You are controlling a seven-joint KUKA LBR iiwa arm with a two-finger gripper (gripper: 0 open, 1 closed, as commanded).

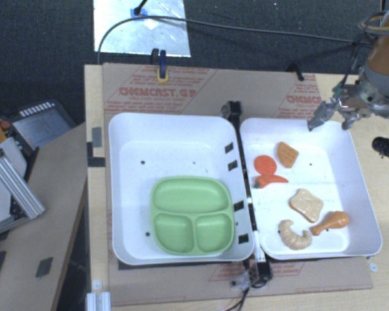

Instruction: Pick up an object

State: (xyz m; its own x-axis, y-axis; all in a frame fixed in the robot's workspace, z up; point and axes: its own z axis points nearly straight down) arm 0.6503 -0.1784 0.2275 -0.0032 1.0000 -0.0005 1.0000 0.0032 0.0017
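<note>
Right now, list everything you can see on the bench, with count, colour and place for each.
left bin: one, white, left half of the bench
right bin: one, white, beside the left bin
divided plate: one, light green, three compartments, near part of the left bin
croissant piece: one, orange-brown, far part of the right bin
carrot-like toy: one, red-orange, right bin by the divider
bread slice: one, tan, middle of the right bin
drumstick: one, brown, right bin, right of the bread
shrimp-like toy: one, cream, near edge of the right bin
arm: one, grey and orange, upper right
pincer: one, above the right bin's far rim, holding nothing
</note>
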